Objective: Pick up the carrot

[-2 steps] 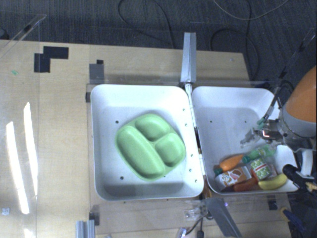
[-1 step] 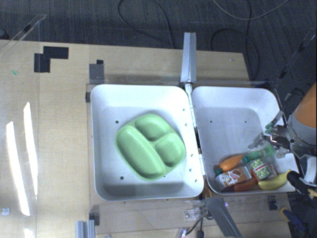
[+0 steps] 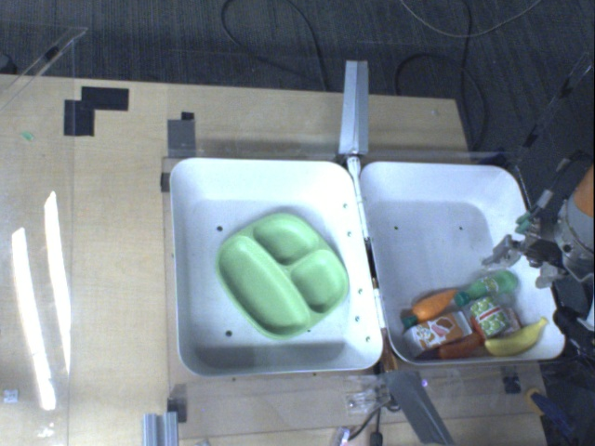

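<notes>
Orange and small, the carrot lies in the right bin, near its front wall. It is squeezed against a juice box, a green bottle and a banana. The gripper hangs at the bin's right edge, near the pile but not touching the carrot. It holds nothing I can see, and I cannot tell how wide it is. It may grab the bottle or juice box instead, because they crowd the carrot. The arm is cut off at the edge. A green tray sits in the left bin.
</notes>
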Action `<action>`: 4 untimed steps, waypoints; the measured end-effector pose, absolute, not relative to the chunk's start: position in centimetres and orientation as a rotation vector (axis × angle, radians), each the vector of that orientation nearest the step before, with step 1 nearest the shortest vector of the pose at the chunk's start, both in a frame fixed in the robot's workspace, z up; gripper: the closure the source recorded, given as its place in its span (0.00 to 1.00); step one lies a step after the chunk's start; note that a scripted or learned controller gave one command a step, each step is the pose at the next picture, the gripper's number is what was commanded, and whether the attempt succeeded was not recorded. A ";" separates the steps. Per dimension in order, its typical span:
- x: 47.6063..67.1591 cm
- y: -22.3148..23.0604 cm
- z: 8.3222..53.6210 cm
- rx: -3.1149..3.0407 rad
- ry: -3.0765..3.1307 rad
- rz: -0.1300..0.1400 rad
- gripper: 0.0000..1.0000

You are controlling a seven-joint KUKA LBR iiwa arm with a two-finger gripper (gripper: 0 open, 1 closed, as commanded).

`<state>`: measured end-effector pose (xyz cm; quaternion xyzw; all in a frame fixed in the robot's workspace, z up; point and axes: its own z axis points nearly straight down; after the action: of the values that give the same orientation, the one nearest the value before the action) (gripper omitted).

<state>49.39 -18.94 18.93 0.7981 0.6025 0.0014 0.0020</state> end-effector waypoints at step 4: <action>49.8 -9.2 10.3 2.242 2.196 0.005 0.00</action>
<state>49.79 -9.23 10.31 0.7144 0.6997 0.0017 0.0018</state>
